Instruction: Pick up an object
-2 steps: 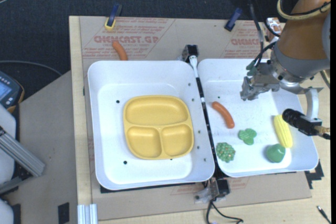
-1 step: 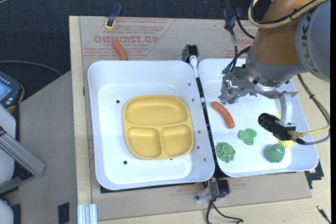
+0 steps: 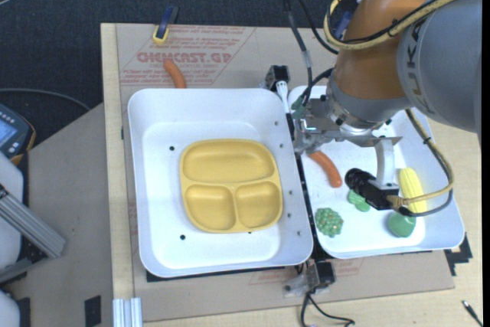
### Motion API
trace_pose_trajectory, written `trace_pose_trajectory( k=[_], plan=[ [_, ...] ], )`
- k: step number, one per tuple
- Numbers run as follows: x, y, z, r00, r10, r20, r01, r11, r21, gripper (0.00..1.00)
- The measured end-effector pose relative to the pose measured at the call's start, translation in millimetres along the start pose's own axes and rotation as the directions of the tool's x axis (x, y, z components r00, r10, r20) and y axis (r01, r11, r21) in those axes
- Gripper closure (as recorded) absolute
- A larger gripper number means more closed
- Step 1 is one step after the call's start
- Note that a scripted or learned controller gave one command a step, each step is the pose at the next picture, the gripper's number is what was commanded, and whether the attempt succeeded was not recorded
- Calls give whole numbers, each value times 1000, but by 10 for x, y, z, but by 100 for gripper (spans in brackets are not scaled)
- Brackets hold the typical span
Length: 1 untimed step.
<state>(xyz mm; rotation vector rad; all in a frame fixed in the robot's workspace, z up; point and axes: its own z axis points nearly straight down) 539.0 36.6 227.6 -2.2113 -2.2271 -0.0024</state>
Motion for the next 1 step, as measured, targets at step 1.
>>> trace_pose_trajectory(
  k=[1],
  plan=[
    [581, 146, 93, 1000, 0, 1, 0, 1000, -3, 100]
  ],
)
